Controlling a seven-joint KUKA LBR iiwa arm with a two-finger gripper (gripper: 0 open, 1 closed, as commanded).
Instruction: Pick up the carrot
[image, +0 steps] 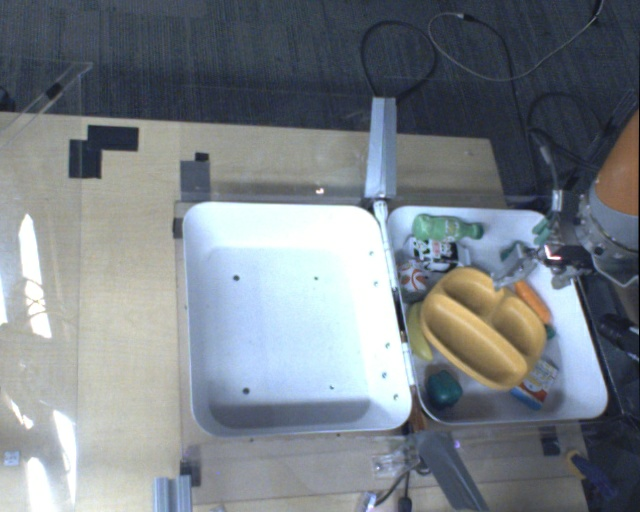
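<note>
The orange carrot (533, 303) lies in the right bin (590, 385), against the right side of a large yellow bread-shaped toy (482, 325). My gripper (539, 268) hangs over the carrot's far end, reaching in from the right. It is open, with one grey finger (513, 256) to the left and the other to the right. Nothing sits between the fingers. The bread toy hides the carrot's left edge.
The right bin also holds a green bottle (447, 228), a small printed carton (432, 254), a dark green ball (443, 388) and a colourful box (536, 384). The left bin (290, 315) is beside it, across a metal divider (381, 150).
</note>
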